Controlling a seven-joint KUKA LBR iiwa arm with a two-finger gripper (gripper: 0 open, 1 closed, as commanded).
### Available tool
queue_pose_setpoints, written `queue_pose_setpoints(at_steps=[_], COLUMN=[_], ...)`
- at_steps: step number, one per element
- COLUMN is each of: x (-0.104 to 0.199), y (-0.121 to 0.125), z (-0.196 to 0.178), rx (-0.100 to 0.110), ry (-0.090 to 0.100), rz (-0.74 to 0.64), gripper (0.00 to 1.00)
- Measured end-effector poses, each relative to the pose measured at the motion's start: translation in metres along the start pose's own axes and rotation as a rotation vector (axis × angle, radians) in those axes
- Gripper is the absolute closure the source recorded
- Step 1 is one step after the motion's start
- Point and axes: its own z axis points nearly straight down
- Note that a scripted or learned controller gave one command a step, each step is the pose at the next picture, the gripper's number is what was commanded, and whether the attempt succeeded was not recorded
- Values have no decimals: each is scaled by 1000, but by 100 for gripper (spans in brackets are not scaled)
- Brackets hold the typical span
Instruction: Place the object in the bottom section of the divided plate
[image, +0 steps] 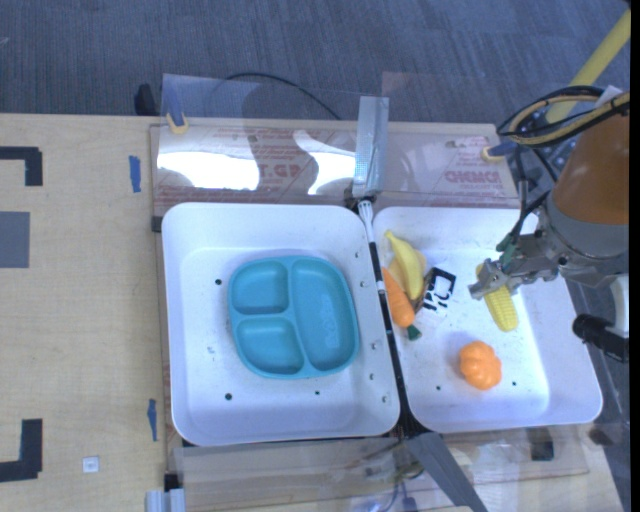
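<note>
A blue divided plate (294, 316) lies in the left white bin (190, 240); it has two small sections on its left and one long section on its right. In the right bin (570, 400) lie a yellow banana (407, 262), an orange carrot (398, 299), a yellow corn cob (503, 309) and an orange round fruit (480, 365). My gripper (492, 283) hangs over the upper end of the corn cob, touching it or just above it. The arm hides how the gripper meets the cob.
A small black-and-white tag (437, 289) lies between the carrot and the corn. A metal divider (372, 150) stands at the back between the bins. Cables (545, 110) loop above the arm at the right.
</note>
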Motion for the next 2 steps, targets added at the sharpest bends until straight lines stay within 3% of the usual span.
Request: queue_pose_setpoints(at_steps=[1,2], x=[17,17], y=[8,8], z=[-25,-24], rx=[-3,-1], ry=[-2,-1], rz=[-25,-24], gripper=[100,0])
